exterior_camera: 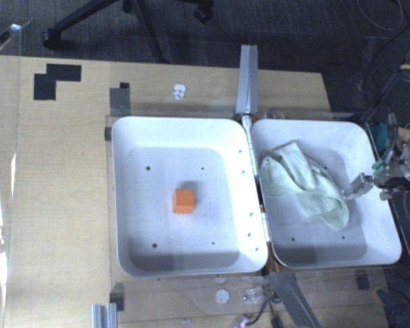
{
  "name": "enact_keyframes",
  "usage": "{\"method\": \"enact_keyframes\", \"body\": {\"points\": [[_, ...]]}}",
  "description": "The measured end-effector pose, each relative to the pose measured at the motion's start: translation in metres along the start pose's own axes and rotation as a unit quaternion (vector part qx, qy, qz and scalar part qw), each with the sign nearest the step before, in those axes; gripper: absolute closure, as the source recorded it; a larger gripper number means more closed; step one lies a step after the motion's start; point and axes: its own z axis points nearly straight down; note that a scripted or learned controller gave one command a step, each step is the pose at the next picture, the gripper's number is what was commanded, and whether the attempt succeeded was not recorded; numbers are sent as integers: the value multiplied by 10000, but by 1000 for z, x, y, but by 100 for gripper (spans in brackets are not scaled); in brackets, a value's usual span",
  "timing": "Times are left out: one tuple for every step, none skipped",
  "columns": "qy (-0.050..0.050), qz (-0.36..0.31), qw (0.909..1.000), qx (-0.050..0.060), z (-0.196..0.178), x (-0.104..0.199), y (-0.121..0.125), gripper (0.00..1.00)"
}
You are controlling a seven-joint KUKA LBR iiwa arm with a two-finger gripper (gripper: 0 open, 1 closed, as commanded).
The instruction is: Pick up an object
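Table [61,203] of pale wood carried two shallow white bins side by side, their inner rims touching along a central seam. The left bin [133,251] held one small orange cube [184,201] near the middle of its floor, well apart from every wall. The right bin [379,251] held a crumpled pale green cloth [304,183] spread from its upper left towards its centre. The arm entered from the right, and its jaws [359,185] stood low over the right bin, just beside the cloth's right edge. Whether the jaws were parted or closed could not be told at this size; nothing was seen between them.

Judgement: the cloth was the nearest candidate. A sound pick would call for descending onto a raised fold, not the thin flat hem, and closing fully before lifting straight up.

Clearances: the right bin's right wall lay close behind the wrist, leaving little room for retreat sideways. Open floor lay below the cloth and towards the bin's lower edge. The cube offered clear approach on all sides, but reaching it meant crossing the central rims.
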Motion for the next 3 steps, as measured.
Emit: {"method": "enact_keyframes", "body": {"points": [[-1, -130, 9999, 1, 105, -12, 23, 0], [-4, -134, 9999, -20, 94, -11, 25, 100], [-4, -134, 9999, -19, 94, -11, 25, 0]]}}
